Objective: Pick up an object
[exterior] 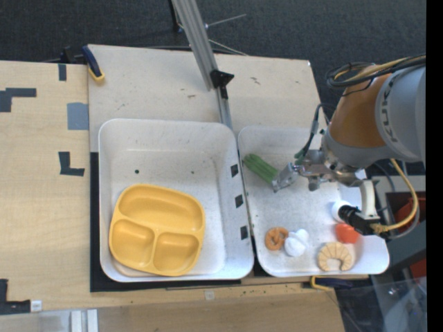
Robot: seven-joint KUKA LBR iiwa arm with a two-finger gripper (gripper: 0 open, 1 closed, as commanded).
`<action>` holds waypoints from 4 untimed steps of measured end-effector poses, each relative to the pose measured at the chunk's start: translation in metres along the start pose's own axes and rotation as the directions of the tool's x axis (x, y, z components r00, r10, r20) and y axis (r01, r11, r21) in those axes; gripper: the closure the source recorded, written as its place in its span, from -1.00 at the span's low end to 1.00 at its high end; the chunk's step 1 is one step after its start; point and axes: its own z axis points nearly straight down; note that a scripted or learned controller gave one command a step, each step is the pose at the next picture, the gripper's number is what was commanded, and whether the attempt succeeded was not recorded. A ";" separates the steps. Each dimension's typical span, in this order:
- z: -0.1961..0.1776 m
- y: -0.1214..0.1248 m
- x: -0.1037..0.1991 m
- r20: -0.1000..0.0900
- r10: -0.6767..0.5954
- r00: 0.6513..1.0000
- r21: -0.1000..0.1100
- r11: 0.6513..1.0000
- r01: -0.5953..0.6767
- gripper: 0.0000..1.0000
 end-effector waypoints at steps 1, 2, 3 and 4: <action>0.044 -0.002 0.001 0.000 -0.001 1.000 0.000 1.000 0.001 -1.00; 0.031 -0.001 0.002 -0.001 -0.003 1.000 -0.004 1.000 0.003 1.00; -0.030 0.006 0.003 0.001 -0.001 1.000 -0.012 1.000 0.001 1.00; -0.074 0.009 -0.003 0.001 -0.001 1.000 -0.012 1.000 0.001 1.00</action>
